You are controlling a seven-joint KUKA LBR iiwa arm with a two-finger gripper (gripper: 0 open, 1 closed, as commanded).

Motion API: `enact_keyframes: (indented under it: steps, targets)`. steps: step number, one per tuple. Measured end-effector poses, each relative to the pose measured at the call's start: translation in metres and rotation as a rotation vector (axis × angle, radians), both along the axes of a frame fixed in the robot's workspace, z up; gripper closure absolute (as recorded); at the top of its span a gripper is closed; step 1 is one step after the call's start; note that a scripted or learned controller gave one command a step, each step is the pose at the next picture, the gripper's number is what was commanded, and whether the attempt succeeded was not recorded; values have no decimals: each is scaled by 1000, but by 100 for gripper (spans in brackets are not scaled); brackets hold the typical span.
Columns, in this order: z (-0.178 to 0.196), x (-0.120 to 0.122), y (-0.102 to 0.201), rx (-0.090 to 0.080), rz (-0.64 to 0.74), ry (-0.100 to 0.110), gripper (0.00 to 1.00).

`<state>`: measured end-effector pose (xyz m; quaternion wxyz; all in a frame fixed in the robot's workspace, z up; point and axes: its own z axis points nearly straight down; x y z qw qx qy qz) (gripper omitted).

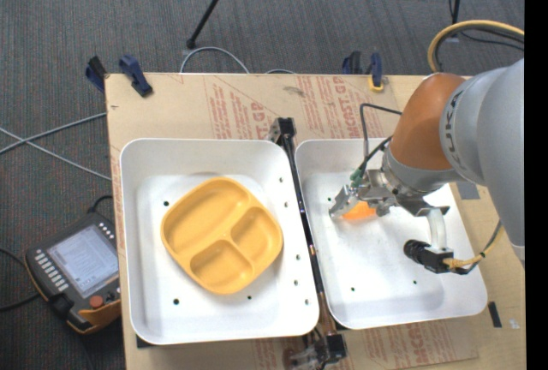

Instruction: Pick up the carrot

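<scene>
Grey arm nearest, pincer seemingly pinching carrot in right bin, board lettering unreadable.

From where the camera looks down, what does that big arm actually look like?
The arm is smooth and grey, with a rounded orange band above the wrist. Thin dark cables run beside it, and a yellow hose loops behind. Its gripper is small, metallic hardware.

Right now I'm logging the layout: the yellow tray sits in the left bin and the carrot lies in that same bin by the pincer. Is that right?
Not quite. The yellow tray does sit in the left bin, but the carrot lies in the right bin, by the pincer. The camera view shows this.
</scene>
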<state>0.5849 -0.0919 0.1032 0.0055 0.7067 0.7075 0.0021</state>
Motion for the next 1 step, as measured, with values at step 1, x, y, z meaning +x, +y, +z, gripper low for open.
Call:
enact_keyframes:
  steps: [1]
  targets:
    - [-16,13,1,6,1,13,0]
